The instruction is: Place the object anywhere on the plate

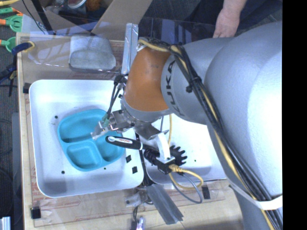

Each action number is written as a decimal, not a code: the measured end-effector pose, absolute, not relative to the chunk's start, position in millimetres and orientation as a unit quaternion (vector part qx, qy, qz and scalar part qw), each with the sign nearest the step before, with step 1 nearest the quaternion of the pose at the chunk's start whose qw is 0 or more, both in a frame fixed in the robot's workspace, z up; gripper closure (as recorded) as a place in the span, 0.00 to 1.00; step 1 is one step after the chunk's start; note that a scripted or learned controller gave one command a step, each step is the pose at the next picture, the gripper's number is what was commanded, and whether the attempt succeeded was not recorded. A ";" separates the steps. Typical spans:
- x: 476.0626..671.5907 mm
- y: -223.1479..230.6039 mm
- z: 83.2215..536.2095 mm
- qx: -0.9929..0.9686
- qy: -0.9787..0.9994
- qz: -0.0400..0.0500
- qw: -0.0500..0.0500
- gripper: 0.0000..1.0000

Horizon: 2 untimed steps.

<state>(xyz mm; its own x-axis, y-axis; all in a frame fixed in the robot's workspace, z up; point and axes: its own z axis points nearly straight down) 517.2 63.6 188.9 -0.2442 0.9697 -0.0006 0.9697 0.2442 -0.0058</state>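
The gripper [106,126] hangs over the blue plate's [79,143] right edge; I cannot tell its finger state or where the object is. Seemingly the placing step: next, release over the plate

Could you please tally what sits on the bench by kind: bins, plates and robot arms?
White bins: 2, the left bin and the right bin
Blue plates: 1, the divided plate in the left bin
Robot arms: 1, the grey arm
Total: 4
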 end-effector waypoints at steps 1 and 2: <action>526.7 -17.3 208.8 -0.538 -0.843 0.002 0.002 0.00; 483.7 81.6 188.2 -0.551 -0.834 0.003 0.003 0.00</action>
<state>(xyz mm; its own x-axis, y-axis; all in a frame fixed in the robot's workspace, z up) 483.7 81.6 188.2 -0.3924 0.9198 0.0014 0.9198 0.3924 -0.0085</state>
